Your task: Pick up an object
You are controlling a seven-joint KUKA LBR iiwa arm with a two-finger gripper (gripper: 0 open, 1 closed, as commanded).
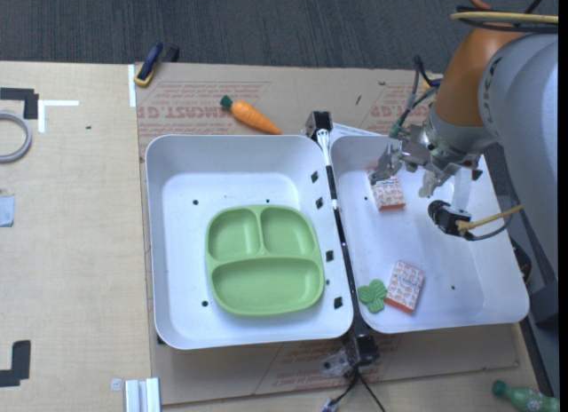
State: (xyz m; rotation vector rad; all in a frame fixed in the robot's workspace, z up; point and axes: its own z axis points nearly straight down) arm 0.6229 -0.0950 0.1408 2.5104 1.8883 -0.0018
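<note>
While the grey arm with its orange band (470,55) reaches in from the right of the camera view, its two-finger gripper (410,170) hangs over the upper part of the right white bin (479,299). One dark finger (385,166) sits just above a small pink-and-white patterned box (388,194), w/ the other finger (431,179) off to that box's right; the box lies below the fingers, not between them. Jaws look parted, nothing gripped. A thin tan rod w/ a black end (461,221) juts from the wrist area over the bin floor.

Lower in the same bin lies a second flat box w/ red-and-white pattern (405,286), and touching its left side a small green leafy toy (373,296), close to the wall shared w/ the left bin.

The left white bin (177,170) holds a light green plastic plate w/ three compartments (264,259), set flat near the middle.

Outside the bins, on the brown cardboard sheet (177,104), an orange toy carrot w/ green top (251,114) lies just above the left bin's rim. A blue-and-yellow item (149,63) sits at the cardboard's top left corner. A green bottle-like thing (525,394) shows at bottom right, partly cut off.
</note>
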